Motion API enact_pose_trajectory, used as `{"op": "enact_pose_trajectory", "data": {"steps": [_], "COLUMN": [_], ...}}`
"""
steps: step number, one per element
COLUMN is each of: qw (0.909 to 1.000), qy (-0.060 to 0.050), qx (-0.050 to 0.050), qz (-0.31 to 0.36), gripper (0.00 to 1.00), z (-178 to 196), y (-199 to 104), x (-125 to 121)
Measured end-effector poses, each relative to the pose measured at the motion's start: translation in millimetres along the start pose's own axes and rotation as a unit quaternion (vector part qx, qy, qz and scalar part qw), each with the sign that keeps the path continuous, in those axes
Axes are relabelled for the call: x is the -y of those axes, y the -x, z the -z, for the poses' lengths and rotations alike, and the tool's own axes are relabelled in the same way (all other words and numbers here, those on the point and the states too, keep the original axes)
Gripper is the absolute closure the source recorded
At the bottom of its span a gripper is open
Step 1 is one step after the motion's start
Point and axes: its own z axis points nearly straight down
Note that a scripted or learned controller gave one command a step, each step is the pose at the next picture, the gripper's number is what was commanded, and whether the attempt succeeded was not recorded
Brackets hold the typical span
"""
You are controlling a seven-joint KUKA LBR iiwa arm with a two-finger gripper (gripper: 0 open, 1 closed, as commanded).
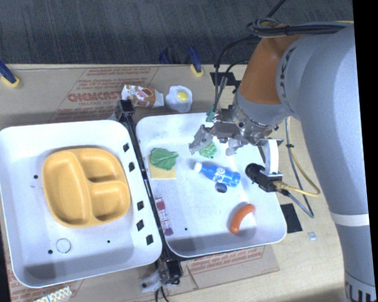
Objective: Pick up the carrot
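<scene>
The metal claw [215,138], its state I cannot tell, hangs over the right white bin's [182,235] far side near a small green piece [208,151], well apart from the orange carrot [241,217] at the near edge, so descending here would probably miss.

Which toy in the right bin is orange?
The carrot, lying near the right bin's front edge. The bottle is blue, and the leafy piece is green.
</scene>
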Motion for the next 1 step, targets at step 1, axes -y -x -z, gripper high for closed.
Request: {"op": "enact_pose_trajectory", "data": {"steps": [1], "qw": [0.9982], "qy": [-0.002], "qx": [0.0], "qz": [-0.06], "gripper": [0.0], "z": [-110.3], "y": [-37.6], "x": [9.2]}}
